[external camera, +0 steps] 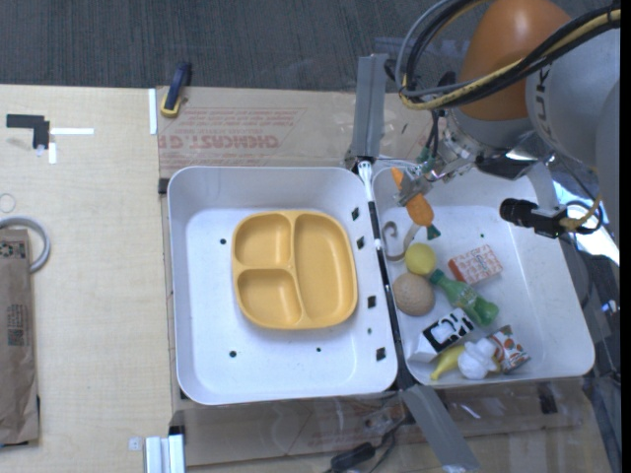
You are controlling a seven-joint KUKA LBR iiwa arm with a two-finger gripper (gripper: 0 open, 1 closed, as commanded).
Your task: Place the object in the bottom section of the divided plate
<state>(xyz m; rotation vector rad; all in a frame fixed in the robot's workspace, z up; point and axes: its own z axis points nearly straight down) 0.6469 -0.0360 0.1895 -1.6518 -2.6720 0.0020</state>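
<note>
Carrot (421,210): small, orange with a green tip, in the right bin's (552,264) far-left corner, just under the jaws (422,177). Cannot tell whether they are spread, pressed together or pinching it; cables and wrist clutter blur that spot. Plate (294,269), yellow, three sections, sits in the left bin (197,294). Near the carrot: lemon (421,258), brown ball (414,295), green bottle (465,298), banana (448,363) partly covered.

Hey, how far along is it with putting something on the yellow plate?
Nothing looks done: the divided plate in the left bin holds nothing. In hand: the tool is at the right bin's top-left corner, above the toy carrot. Left: grasping, carrying, placing it in the bottom section.
</note>
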